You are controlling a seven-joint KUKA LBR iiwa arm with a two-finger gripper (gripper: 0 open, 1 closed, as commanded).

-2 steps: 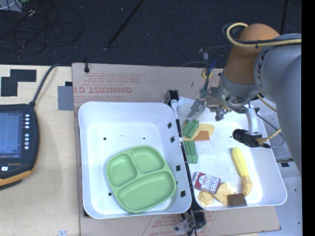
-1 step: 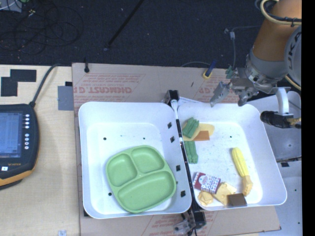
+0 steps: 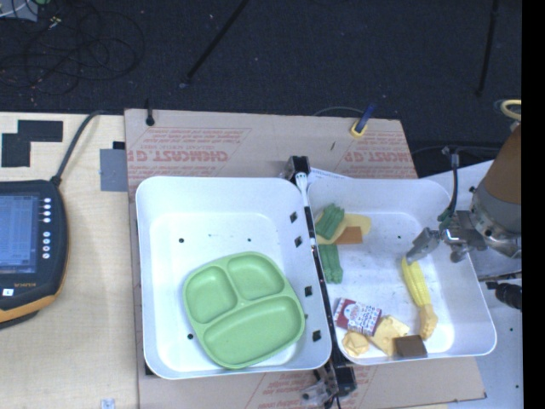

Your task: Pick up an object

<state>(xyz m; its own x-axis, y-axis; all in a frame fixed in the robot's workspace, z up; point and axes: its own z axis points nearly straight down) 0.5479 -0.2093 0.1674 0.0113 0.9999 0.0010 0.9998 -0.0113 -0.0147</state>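
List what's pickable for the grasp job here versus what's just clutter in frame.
In play:
two-finger gripper, over the right white bin
yellow toy corn cob
green ridged block
red-and-white printed packet
small brown block

Lying about:
green three-compartment plastic tray in the left white bin
grey handheld pendant with screen
blue-and-yellow clip on the cardboard

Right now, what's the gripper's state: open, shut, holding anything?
Gripper: open, holding nothing, hanging over the right bin just above the corn cob.
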